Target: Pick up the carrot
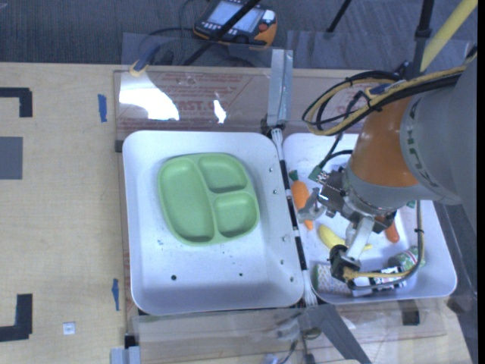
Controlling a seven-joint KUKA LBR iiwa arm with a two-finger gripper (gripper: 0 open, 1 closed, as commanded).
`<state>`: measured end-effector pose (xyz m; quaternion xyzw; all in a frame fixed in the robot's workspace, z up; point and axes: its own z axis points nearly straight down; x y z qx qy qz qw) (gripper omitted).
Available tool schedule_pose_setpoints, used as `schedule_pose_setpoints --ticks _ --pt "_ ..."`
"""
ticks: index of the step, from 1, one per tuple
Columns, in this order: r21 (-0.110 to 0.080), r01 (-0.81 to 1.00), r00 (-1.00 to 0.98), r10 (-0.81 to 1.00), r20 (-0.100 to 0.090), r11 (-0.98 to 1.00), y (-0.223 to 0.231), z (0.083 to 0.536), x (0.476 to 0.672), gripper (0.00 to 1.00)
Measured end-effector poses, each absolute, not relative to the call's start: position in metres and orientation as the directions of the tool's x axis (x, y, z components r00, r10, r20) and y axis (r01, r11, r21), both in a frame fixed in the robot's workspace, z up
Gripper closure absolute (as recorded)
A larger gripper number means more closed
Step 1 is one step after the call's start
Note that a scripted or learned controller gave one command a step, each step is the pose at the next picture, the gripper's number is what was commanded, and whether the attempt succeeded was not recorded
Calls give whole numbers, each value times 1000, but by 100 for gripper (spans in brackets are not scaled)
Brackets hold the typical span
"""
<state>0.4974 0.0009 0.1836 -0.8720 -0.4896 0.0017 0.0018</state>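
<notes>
Two bins sat side by side on the worktop [53, 226]. The left bin [151, 279] held a divided plate [208, 197] near its middle. In the right bin [436, 271], the carrot [301, 195] lay by the left wall, a banana [331, 237] just beside it, under the arm [409, 154].

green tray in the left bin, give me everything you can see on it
The green tray is a pale green divided plate, plastic by its matte look, with rounded corners and a raised rim. It has three compartments: one large along its left side, two smaller stacked on the right. All three look bare. It lies flat, turned slightly off square, about centred toward the back of the left white bin, resting on the bin floor. Nothing else touches it; the arm works over the right bin.
</notes>
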Motion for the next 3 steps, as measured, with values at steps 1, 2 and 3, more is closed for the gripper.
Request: schedule_pose_setpoints --ticks 1,2,3 --pt "-4 855 519 855 -1 -519 -48 184 491 0" --pt "-3 987 159 987 1 -159 -15 184 479 0" --pt "-2 987 158 987 1 -158 -15 184 479 0"
